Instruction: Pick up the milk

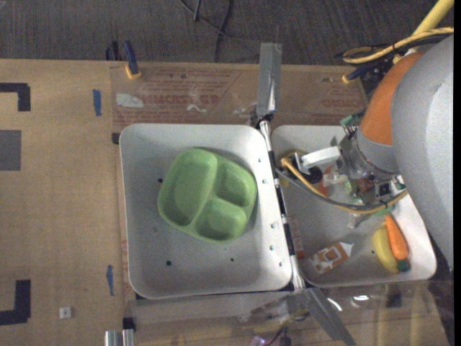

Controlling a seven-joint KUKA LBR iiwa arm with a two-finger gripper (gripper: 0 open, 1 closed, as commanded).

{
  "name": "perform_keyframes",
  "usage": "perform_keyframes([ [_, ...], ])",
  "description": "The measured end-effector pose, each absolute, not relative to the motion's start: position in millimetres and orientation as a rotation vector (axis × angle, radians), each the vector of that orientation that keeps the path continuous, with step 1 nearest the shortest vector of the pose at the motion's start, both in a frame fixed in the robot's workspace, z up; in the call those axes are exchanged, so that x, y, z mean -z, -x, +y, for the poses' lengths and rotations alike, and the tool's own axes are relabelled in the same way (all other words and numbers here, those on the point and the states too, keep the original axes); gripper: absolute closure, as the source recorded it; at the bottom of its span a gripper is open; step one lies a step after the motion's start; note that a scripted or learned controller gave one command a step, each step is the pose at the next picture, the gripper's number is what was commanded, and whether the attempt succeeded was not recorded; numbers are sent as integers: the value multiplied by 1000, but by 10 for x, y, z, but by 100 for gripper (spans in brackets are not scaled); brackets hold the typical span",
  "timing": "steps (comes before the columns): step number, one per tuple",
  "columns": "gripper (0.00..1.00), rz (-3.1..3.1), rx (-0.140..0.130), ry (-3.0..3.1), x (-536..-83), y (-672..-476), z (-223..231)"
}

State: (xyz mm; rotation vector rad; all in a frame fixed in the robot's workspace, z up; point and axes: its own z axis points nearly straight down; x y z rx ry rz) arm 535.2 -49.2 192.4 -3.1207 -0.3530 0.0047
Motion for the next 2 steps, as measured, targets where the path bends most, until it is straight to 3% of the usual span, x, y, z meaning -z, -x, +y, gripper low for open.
perform_keyframes([
  [1, 0, -310, -13, 3124, -1074, -4804, -1043],
  [2, 100, -312, -10, 3122, -1175, -4814, -1027],
])
